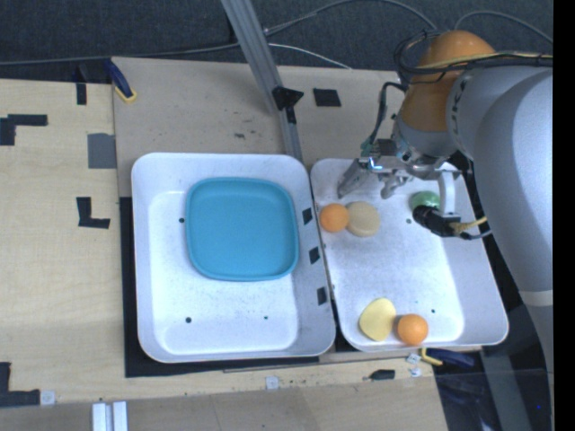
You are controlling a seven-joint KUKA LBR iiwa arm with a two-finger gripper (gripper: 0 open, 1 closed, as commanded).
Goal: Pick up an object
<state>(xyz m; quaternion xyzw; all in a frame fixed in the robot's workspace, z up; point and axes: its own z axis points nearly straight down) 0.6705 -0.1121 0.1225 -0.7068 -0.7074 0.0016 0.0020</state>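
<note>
The grey arm [503, 151] reaches in from the right, its orange band [440, 70] above the wrist, and the claw [370, 183] hangs over the far end of the right bin [449, 277]. Its 2 fingers [349, 181] are spread apart, with nothing between them. Just below the claw lie a beige round object [364, 219] and an orange ball [333, 218], which touch each other near the bin's left wall. A green object [424, 200] sits to the right of the claw, partly hidden by the wrist's black fitting, so its shape is hard to make out. At the near end of the same bin, a yellow object [377, 319] and a second orange ball [412, 329] lie side by side, touching. The left bin [162, 312] holds a blue square plate [242, 228], lying flat toward its far side. Both bins stand side by side on the wooden surface [54, 268].
</note>
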